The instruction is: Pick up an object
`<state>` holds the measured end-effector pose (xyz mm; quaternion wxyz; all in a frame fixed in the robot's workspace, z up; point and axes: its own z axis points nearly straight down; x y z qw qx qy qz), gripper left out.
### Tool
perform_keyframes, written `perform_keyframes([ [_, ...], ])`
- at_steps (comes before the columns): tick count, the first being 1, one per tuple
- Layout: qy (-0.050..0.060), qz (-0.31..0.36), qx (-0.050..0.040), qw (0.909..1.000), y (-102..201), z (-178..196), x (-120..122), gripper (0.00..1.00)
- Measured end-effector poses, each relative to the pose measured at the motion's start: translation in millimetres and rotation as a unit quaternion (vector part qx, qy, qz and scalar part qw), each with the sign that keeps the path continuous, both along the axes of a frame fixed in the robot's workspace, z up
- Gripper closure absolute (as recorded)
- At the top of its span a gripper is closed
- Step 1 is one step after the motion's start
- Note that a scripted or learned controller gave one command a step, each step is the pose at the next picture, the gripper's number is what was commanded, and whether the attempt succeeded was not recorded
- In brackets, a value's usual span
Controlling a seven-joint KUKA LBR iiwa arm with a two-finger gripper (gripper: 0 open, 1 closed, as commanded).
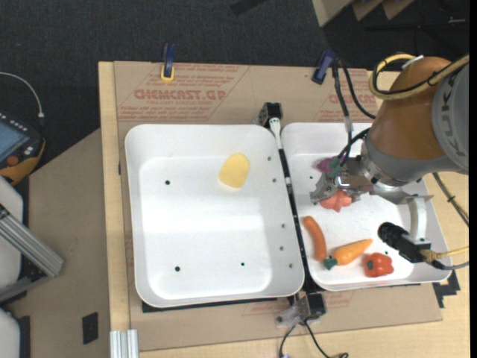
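Nearest me in the right bin (428, 273) lie a red pepper (378, 264), a carrot (349, 252) and a sausage (315, 236), its long axis running toward me and away. Beyond them my gripper (333, 187) sits low over a pink piece (337, 200), which peeks out just on its near side, touching or nearly so. I cannot tell whether it pinches anything. Far left, a yellow piece (234, 171) lies well apart in the left bin (149, 222).
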<state>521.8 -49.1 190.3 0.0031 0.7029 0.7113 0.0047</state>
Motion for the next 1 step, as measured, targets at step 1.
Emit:
perform_keyframes([
  [1, 0.004, -0.003, -0.0011, 1.0000, 80.7, -5.9, 13.2, 1.00],
])
